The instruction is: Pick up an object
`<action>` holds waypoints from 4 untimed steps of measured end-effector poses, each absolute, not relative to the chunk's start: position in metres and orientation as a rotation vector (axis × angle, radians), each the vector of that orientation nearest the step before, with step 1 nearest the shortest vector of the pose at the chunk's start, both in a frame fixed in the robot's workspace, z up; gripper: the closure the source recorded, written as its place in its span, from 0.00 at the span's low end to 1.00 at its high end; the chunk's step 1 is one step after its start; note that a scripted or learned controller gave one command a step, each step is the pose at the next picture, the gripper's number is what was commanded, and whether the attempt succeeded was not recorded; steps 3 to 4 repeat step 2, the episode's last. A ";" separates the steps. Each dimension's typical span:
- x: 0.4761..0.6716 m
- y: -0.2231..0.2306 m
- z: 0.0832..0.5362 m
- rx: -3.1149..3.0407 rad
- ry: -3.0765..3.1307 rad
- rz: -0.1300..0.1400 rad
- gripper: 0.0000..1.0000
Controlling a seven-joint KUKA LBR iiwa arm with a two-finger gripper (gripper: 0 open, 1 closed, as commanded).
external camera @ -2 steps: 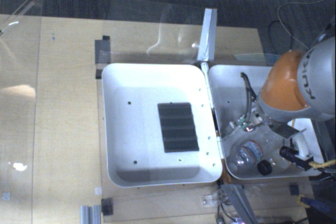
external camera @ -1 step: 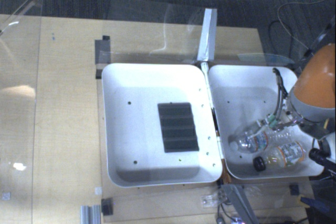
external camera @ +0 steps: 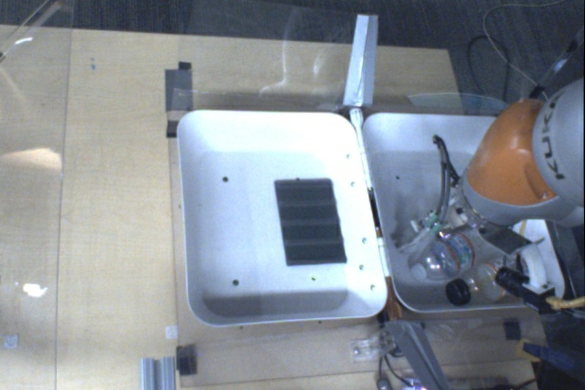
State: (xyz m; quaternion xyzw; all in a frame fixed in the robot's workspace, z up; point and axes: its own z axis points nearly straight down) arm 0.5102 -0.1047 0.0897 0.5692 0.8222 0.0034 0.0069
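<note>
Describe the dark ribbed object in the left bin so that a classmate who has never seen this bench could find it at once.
Start at the two white bins side by side and take the left bin. Near its middle, slightly toward the divider, lies the dark ribbed rectangle, flat on the white floor. It lies alone, while the small objects in the right bin crowd together beneath the arm.

A pale wooden worktop [external camera: 101, 196] is carrying two shallow white bins side by side. The left bin [external camera: 206, 224] is sitting near the middle of the worktop, and the right bin [external camera: 402, 151] is lying at its 3 o'clock, their rims touching. At the left bin's 12 o'clock a clear sheet [external camera: 265, 50] is standing along the far edge. A small black block [external camera: 179, 96] is sitting at its 10 o'clock corner, another black block [external camera: 186, 362] at its 7 o'clock.
</note>
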 end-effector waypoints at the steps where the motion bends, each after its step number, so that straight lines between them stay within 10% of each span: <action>1: 0.544 -0.092 0.089 2.178 2.250 0.013 0.00; 2: 0.625 -0.112 0.088 2.276 2.156 0.009 0.00; 4: 0.625 -0.112 0.088 2.276 2.156 0.009 0.00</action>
